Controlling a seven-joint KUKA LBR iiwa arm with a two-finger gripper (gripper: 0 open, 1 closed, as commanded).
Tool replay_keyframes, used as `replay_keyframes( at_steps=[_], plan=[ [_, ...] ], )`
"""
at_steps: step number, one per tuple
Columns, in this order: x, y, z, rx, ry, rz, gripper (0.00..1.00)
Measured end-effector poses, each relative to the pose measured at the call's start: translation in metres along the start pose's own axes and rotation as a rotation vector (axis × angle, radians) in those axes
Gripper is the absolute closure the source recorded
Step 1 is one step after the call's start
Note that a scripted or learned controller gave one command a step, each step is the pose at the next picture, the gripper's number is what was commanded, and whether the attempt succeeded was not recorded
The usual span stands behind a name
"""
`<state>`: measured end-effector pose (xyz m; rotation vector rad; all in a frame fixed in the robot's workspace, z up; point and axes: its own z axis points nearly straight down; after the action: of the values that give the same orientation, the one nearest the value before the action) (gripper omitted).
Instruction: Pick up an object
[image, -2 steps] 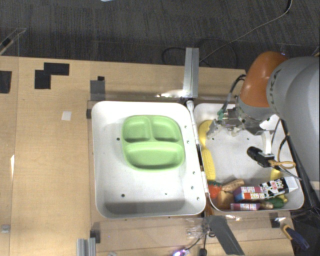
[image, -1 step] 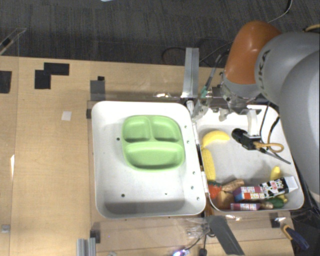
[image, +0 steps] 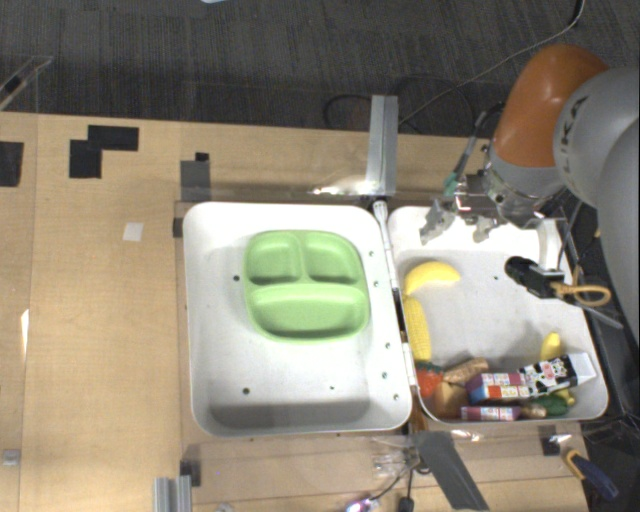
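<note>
Two white bins sit side by side. Left bin (image: 200, 300) holds a green divided plate (image: 303, 283); right bin (image: 490, 330) holds the pickable stuff. My gripper (image: 455, 232) hangs over the right bin's far-left corner, fingers apart, nothing between them. Yellow banana (image: 432, 276) lies near it, not touching. Corn cob (image: 417, 330) lies along the left wall, and small packs and toys (image: 520, 385) are heaped against the near wall.

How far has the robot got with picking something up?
Nothing is lifted yet. The fingers hang open and empty over the far end of the right bin. In it the banana, the corn and the small packets along the near edge lie untouched. Left: come down, close on one thing and raise it.
</note>
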<state>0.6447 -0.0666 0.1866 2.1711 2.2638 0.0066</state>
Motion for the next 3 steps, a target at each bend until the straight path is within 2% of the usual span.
replay_keyframes(
  at_steps=[1, 2, 3],
  plan=[
    [-0.021, -0.016, 0.097, -0.005, 0.000, -0.036, 0.00],
    [-0.037, -0.044, 0.096, -0.007, -0.002, -0.282, 0.00],
    [-0.035, -0.041, 0.083, -0.015, 0.001, -0.281, 1.00]
  ],
)
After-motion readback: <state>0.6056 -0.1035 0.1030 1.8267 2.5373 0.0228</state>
